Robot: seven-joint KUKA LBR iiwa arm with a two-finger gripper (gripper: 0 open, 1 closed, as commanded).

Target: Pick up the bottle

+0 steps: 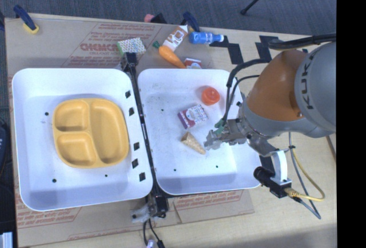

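The gripper (217, 137) hangs low over the right-hand part of the right bin (171, 181), and from here its fingers are a dark tangle under the wrist, so whether they are spread or closed I cannot tell; nothing visibly sits between them. Just to its left, almost touching, lies a small tan wedge (193, 143), like a cone or a slice of something, on the bin floor. Up and left of that is a small packet (193, 115) with a maroon edge and a white printed face, and above the gripper, near the bin's back wall, an orange-red round cap-like piece (210, 95). The bottle (204, 38), blue with a white cap, lies on its side outside the bins, on the cardboard (86, 41) behind the right bin, well apart from the gripper. Beside it on that cardboard are a white and orange tube-shaped toy (175, 38), an orange carrot-shaped piece (171, 56) and a small green-patterned square (131, 46). The left bin (28, 144) holds a yellow divided tray (90, 131) with three compartments, lying flat near its middle.
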